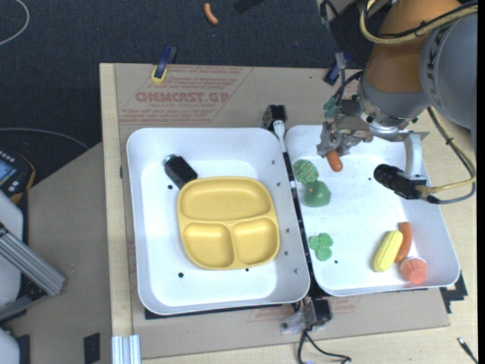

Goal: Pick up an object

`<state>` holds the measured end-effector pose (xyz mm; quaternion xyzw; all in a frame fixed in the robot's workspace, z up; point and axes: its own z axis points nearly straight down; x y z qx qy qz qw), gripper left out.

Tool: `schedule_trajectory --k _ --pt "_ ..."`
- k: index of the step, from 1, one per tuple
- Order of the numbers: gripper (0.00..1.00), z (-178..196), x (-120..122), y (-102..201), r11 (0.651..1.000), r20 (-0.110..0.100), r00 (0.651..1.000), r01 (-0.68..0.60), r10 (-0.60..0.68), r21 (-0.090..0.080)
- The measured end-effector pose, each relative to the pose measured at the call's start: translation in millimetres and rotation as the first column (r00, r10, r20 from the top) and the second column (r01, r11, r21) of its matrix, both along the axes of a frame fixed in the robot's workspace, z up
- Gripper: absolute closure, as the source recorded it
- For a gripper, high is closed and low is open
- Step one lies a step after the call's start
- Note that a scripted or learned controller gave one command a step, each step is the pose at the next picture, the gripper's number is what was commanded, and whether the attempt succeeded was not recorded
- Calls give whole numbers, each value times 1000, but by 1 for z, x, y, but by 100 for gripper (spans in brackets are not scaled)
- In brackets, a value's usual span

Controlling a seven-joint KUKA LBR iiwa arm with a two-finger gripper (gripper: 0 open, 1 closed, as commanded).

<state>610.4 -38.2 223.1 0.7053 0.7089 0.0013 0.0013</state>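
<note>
Highest over the counter, the grey arm [455, 59] poised its pincer [336, 149] over the right bin's [356, 211] far-left corner, a small orange piece [334, 161] at its tip; whether the pincer gripped it could not be told. Outward lay a green pepper [316, 195], a yellow corn [387, 250] and, in the left bin [140, 203], a yellow tray [227, 222]. The pick was judged unconfirmed, with the lift clear still to do.
</note>
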Motion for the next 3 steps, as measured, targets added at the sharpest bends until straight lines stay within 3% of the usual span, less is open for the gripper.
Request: schedule_trajectory --k 1,2,3 --pt "100 8 15 55 1000 1 1000 -2 2 2" --pt "100 -7 39 100 1000 -1 1000 0 0 1" --pt "100 12 51 116 1000 1 1000 3 -3 1"
